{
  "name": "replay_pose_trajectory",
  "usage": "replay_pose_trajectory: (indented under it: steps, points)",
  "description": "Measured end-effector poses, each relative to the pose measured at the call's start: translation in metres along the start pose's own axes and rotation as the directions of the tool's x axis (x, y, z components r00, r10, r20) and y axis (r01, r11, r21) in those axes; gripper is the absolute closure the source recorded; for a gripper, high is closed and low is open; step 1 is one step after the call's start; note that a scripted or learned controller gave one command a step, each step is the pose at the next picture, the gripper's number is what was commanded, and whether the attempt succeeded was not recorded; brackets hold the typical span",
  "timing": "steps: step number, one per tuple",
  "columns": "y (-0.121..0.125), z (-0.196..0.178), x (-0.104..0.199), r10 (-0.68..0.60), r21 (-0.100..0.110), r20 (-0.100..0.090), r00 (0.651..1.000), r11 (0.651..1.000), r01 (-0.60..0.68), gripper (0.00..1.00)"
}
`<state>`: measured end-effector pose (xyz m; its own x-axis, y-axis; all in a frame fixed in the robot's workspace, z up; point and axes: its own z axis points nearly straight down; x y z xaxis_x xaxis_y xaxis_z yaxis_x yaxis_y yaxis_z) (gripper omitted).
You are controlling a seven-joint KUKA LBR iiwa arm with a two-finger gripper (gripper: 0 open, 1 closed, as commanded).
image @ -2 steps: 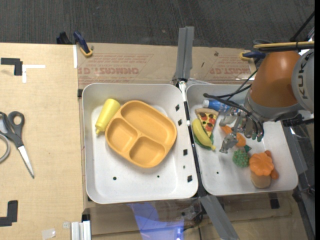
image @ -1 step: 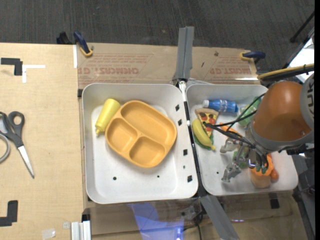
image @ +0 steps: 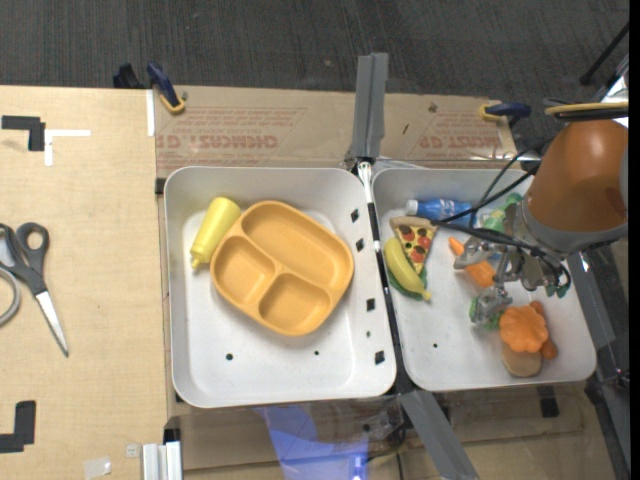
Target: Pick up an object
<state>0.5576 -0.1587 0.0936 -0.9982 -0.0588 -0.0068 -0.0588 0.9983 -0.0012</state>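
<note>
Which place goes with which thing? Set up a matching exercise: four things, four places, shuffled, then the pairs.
Things:
1. divided yellow tray
2. scissors
3. banana
4. pizza slice toy

Places:
A. right bin, along its left wall
B. bench, left of the bins
C. left bin
D. right bin, just right of the banana

Pairs: 1-C, 2-B, 3-A, 4-D

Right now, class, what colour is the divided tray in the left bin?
Yellow-orange, seen in the camera view: tray.

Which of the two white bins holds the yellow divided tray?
The left bin: it holds the yellow divided tray and a yellow bottle.
</note>
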Motion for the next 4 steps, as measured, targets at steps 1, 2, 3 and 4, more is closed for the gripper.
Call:
replay_pose_trajectory:
  steps: [1,2,3,4]
  points:
    - [0.000,-0.010,-0.002,0.003,0.000,0.005,1.000,1.000,-0.003,1.00]
    - [0.067,-0.099,-0.084,0.185,-0.001,0.000,0.983,0.983,-0.185,1.00]
    - [0.067,-0.099,-0.083,0.185,-0.001,-0.001,0.983,0.983,-0.185,0.00]
    - [0.060,-0.006,-0.061,0.168,-0.001,0.010,0.986,0.986,-0.168,0.00]
